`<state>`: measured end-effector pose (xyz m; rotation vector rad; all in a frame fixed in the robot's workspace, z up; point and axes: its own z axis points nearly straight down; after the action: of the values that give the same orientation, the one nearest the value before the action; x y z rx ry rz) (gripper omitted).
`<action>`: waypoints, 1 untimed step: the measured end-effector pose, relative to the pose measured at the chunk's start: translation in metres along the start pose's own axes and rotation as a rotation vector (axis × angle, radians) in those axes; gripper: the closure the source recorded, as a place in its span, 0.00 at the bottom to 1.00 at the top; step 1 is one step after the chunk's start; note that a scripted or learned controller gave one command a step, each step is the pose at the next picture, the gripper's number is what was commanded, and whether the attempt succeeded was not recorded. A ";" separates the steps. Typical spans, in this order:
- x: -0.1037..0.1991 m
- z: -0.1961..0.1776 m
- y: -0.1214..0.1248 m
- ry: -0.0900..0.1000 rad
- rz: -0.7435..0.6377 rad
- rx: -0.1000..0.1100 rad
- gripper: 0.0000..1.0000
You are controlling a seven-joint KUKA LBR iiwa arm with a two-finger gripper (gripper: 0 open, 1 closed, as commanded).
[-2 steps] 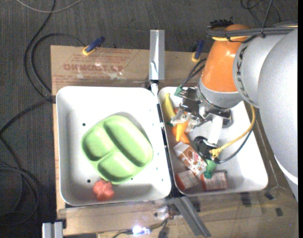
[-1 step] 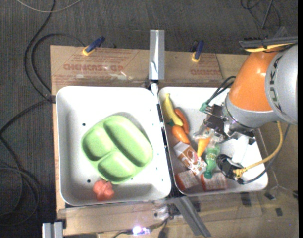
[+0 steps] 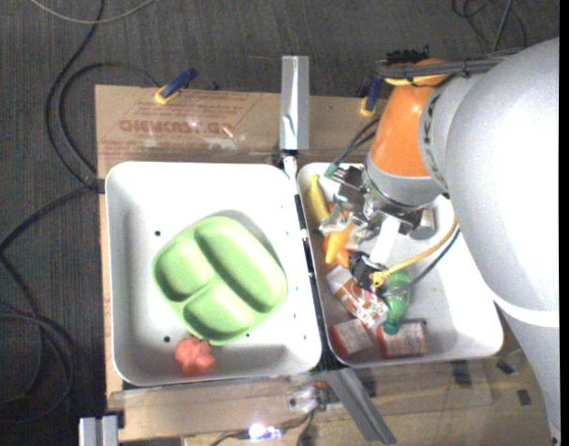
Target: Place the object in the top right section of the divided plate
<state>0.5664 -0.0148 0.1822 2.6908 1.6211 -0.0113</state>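
A green divided plate (image 3: pixel 219 275) with three sections lies tilted in the middle of the left bin (image 3: pixel 128 240); nothing lies in its sections. A pink-red lumpy object (image 3: pixel 193 355) rests on the bin floor just below the plate's lower edge. My gripper (image 3: pixel 351 238) hangs low over the left part of the right bin (image 3: pixel 472 316), right above an orange object (image 3: pixel 335 246) and beside a yellow one (image 3: pixel 313 199). The wrist hides the gripper's tips.
Below the gripper in the right bin lie a red and white packet (image 3: pixel 357 301), a red box (image 3: pixel 403 339), another red packet (image 3: pixel 347 338) and a small green item (image 3: pixel 393 320). The wall between the bins (image 3: pixel 309 268) runs just left of the gripper.
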 end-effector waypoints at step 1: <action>-0.090 0.000 -0.025 0.002 -0.136 0.001 1.00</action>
<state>0.5021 -0.0830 0.1824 2.5768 1.8011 -0.0092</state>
